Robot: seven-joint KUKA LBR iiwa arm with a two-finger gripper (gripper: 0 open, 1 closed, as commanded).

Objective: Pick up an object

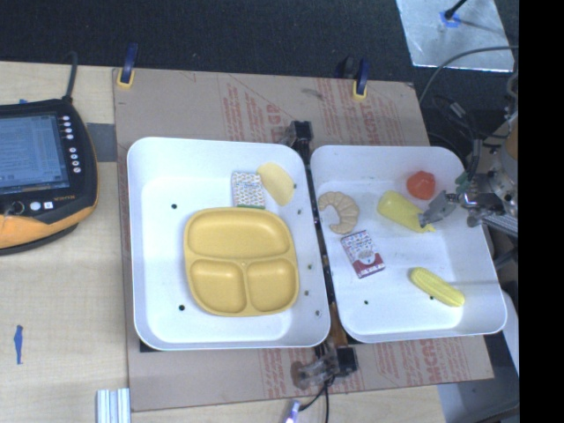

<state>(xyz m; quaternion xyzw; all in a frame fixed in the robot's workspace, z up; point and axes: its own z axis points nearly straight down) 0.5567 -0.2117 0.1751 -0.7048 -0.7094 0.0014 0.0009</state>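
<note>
Gripper (429, 218) is reaching in from 3 o'clock over the right bin (476, 324), tip sitting at the 3 o'clock end of the yellow block (401, 211). Can't tell whether it's apart or together, too small and blurred. Nothing is visibly clamped.

The block is lying in the upper middle of the bin, w/ the red piece (421, 184) at its 1 o'clock, the croissant (340, 210) at 9 and the small carton (362, 254) at 7. The yellow banana-like piece (437, 286) is resting well apart at 5.

Judging: the block prob. light, stiff plastic toy food, smooth so slippery. Best hold is across its short width near the middle; gripping at the end is risking it squirting out.
</note>
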